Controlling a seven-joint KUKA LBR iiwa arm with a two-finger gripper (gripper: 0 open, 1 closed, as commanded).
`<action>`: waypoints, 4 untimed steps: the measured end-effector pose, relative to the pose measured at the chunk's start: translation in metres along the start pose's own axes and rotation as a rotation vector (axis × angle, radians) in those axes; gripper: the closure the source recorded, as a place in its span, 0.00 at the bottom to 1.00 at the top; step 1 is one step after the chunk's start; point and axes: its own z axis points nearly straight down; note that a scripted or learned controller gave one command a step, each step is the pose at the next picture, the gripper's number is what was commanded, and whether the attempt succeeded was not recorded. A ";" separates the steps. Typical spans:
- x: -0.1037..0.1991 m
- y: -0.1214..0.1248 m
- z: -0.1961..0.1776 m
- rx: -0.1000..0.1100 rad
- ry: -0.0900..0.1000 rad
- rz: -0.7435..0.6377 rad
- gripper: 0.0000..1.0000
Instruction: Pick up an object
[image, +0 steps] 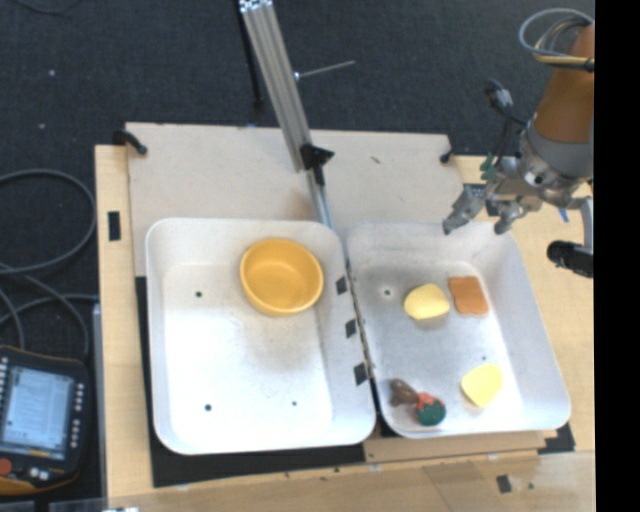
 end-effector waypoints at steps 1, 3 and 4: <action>0.000 0.000 0.000 0.001 -0.001 -0.001 0.00; -0.010 0.005 0.089 0.004 -0.001 0.003 0.00; -0.010 0.010 0.132 0.004 0.000 0.000 0.00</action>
